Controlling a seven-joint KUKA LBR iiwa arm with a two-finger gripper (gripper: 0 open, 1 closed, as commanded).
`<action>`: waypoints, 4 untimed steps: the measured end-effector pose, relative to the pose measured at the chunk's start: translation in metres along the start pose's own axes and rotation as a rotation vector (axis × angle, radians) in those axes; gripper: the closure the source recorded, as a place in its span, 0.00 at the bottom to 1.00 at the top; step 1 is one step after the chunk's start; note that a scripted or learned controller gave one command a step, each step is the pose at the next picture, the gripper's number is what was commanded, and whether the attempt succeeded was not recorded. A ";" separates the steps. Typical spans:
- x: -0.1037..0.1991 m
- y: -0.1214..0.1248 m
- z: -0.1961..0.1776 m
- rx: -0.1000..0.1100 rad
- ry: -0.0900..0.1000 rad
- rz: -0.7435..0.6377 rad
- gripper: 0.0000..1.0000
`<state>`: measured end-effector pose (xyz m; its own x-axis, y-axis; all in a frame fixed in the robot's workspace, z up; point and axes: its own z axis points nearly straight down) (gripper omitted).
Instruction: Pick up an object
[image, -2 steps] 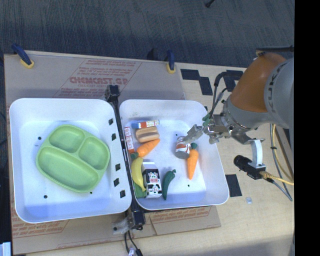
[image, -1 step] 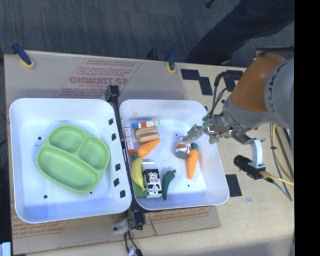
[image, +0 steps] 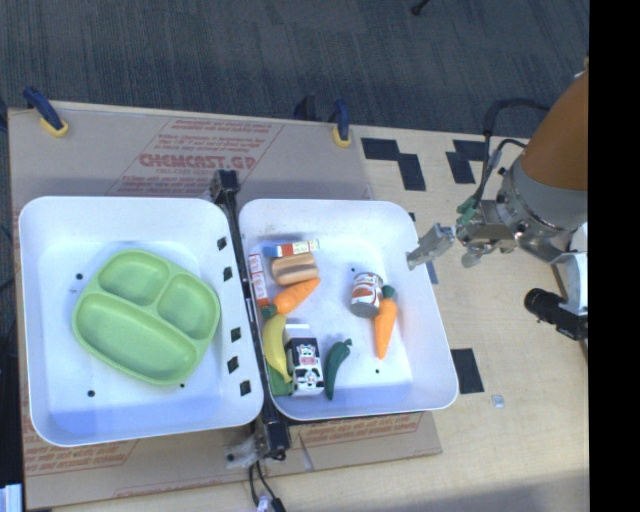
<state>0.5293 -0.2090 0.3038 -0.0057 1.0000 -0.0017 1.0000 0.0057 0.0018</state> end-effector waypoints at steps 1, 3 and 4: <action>0.029 -0.042 0.002 0.002 0.001 -0.002 0.00; 0.033 -0.042 -0.007 0.002 0.001 0.000 0.00; 0.025 -0.051 -0.015 -0.003 0.000 0.001 0.00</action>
<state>0.4779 -0.1845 0.3183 -0.0047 1.0000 -0.0020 1.0000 0.0047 0.0044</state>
